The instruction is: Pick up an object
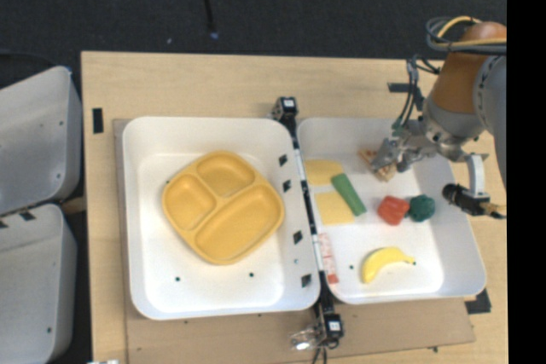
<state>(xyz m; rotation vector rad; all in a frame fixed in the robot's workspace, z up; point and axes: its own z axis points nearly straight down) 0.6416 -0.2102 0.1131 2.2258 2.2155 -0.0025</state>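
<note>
1. The tool point(391, 159) hangs low at the right bin's point(461, 268) upper middle, over a small brown object point(372, 158); its grip I cannot tell.
2. Judged step: grasping. Next, close and lift straight.

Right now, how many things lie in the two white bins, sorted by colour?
Yellow: 4, the tray, two flat blocks, the banana
Green: 2, the bar, the round lump
Red: 1, the lump
Total: 7

Bench point(102, 89): pale wood, matt. Bins point(145, 286): white plastic, smooth, slight sheen. Divided tray point(223, 206): yellow plastic, satin. Banana point(384, 262): glossy plastic. End effector point(394, 156): metal, probably; view blurred.
</note>
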